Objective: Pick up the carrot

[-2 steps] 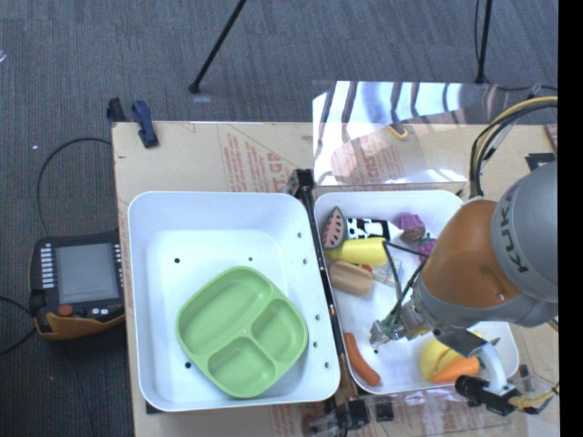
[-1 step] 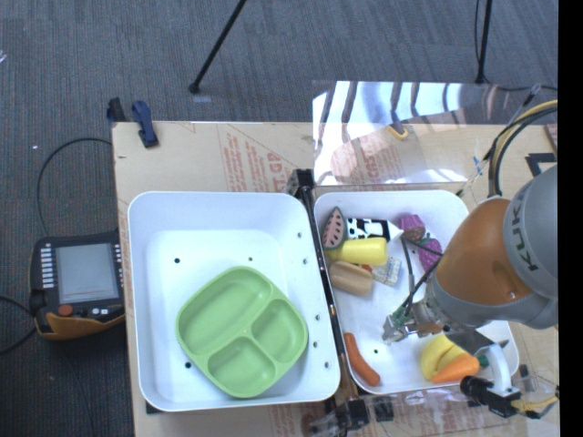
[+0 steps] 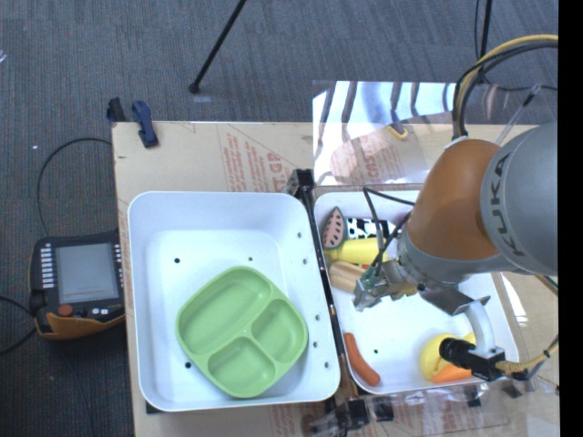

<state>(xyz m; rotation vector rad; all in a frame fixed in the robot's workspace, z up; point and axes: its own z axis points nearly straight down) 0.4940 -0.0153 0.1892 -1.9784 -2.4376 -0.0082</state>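
You see the arm [image 3: 483, 208] over the right bin [image 3: 401, 376]. A green tray [image 3: 241, 330] lies in the left bin [image 3: 164, 235]. The carrot [image 3: 362, 360] lies near the right bin's front left corner. The jaws [image 3: 369, 291] hover behind it; their state is unclear.
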